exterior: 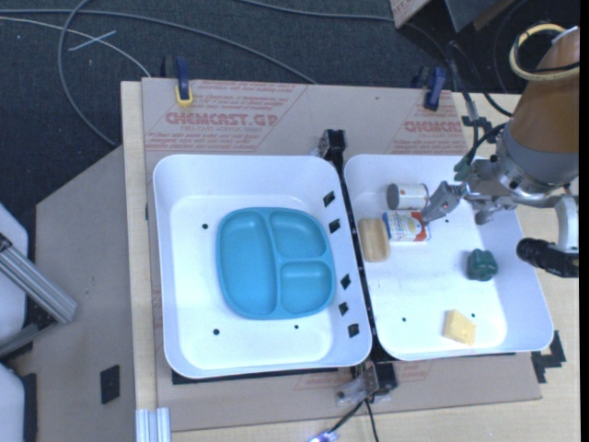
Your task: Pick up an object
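My gripper (462,208) hangs over the right bin (515,339), near its back middle, open, with nothing between its fingers. Its left finger (442,201) reaches down-left, close to a small grey and white bottle (408,194) and a white carton with blue and red print (407,227). A tan bread-like piece (373,239) lies against the bin's left wall. A dark green lump (480,265) sits below the gripper. A yellow block (460,326) rests near the front edge.
The left bin (175,201) holds a blue divided plate (276,261). A black divider with clips (342,238) runs between the bins. The grey arm with its orange band (548,99) covers the right bin's back right corner. A black part (549,254) juts over the right rim.
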`<act>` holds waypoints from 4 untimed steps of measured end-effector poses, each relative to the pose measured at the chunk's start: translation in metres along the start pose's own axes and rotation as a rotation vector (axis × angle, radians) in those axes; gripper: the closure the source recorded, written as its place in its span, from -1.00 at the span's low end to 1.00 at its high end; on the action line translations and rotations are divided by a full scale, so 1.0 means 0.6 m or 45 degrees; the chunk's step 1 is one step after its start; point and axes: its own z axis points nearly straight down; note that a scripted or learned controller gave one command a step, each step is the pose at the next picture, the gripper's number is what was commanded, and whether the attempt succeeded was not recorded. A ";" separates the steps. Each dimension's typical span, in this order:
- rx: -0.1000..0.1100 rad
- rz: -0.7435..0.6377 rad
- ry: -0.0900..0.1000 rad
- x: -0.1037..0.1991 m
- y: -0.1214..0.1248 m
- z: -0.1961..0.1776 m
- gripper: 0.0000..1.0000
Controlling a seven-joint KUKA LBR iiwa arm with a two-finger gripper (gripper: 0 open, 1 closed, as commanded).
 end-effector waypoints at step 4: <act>-0.001 0.002 0.001 -0.003 -0.002 0.220 1.00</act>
